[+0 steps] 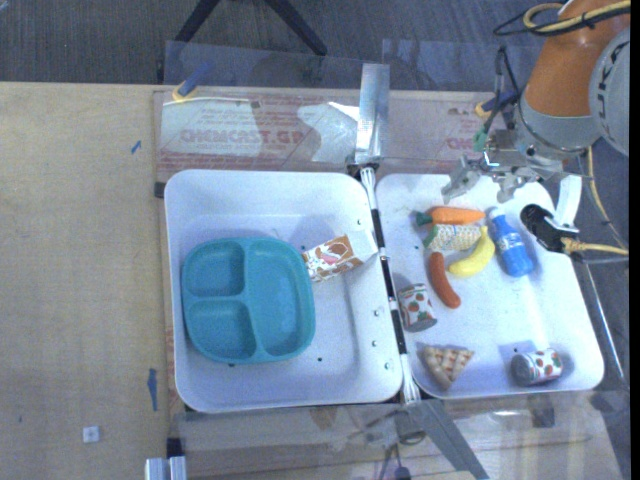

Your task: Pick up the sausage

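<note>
Sausage (pixel 443 279) lies below my fingers, well apart from them, past the carrot (pixel 458 214) and corn (pixel 456 235), with the banana (pixel 474 258) just to its right. My gripper (pixel 489 179) hovers spread and empty over the right bin's (pixel 575 313) far edge. I judge I should come down straddling the sausage across its narrow width, clear of the banana. The bin floor is smooth white; beyond it, plywood bench (pixel 80 268) and dark floor.

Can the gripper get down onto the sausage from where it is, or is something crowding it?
Probably yes. The sausage lies uncovered on the right bin's floor, nothing on top. The gripper hovers at the bin's far edge. The banana lies close beside the sausage and could get nudged.
</note>
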### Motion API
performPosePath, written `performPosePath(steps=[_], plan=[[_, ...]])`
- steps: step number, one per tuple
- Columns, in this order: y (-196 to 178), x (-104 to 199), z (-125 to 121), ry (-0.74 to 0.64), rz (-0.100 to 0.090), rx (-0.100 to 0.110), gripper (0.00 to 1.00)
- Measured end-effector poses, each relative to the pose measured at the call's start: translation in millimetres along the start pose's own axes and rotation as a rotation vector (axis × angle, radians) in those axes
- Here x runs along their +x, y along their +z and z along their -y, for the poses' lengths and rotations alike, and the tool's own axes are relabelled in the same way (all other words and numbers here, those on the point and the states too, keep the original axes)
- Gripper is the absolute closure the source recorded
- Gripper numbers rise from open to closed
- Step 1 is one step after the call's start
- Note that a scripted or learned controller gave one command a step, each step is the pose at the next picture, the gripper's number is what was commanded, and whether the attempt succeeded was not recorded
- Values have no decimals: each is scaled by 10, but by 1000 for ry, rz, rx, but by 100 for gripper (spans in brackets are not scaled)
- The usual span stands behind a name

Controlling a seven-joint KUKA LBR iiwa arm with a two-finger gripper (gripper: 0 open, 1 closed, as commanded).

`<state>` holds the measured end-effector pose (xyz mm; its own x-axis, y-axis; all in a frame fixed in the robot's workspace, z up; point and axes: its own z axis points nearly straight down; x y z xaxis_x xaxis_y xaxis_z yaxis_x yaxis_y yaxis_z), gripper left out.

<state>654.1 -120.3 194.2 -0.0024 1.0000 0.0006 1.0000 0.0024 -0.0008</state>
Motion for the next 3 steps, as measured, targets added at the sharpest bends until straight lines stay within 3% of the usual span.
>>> performPosePath(steps=[1,2,3], plan=[[167,-413,153,125,0,2,0],[-189,236,1102,192,-1,1,0],[110,-161,1064,344,-1,3,0]])
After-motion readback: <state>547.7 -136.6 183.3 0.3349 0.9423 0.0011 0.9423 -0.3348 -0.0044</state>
